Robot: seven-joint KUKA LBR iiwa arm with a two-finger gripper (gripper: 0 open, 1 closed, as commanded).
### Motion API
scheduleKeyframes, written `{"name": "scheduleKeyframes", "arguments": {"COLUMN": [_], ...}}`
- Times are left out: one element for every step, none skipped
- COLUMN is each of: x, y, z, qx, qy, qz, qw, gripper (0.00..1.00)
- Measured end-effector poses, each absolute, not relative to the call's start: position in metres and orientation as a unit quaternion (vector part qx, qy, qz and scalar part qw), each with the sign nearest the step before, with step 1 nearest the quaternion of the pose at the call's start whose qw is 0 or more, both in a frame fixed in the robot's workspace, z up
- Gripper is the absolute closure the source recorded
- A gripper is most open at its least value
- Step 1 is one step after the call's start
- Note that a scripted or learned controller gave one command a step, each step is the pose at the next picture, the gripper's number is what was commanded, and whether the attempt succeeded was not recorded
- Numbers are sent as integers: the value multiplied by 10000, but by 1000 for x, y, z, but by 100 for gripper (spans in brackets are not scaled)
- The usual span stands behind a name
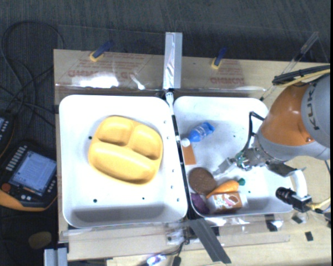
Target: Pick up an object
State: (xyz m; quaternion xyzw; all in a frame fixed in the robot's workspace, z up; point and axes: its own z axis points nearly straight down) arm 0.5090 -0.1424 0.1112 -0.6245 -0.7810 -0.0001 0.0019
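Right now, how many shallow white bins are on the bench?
2. The left shallow white bin holds a big yellow loaf-shaped object. The right shallow white bin holds small items, with the gripper over it.

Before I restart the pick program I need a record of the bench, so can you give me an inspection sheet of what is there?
Surface: wooden bench bearing two white bins; left bin, right bin.
Job's things: large yellow block in left bin; blue bottle, brown disc, orange packet in right bin.
Clutter: two clips on clear sheet at back.
Grippers: gripper low over right bin; jaws unclear.
Cables: black cable on floor, left.
Surroundings: handheld controller, dark carpet.
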Motion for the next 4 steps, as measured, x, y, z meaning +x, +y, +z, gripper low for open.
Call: {"name": "scheduleKeyframes", "arguments": {"x": [556,556,562,557], "y": [-100,-99,-114,-63], "z": [134,143,158,269], "qx": [-4821,-4822,-4818,-5108], "qy": [-8761,-8760,-8763,-8597], "qz": [-3,-16,-4,6], "qw": [3,10,6,-6], "gripper": [0,100,100,100]}}
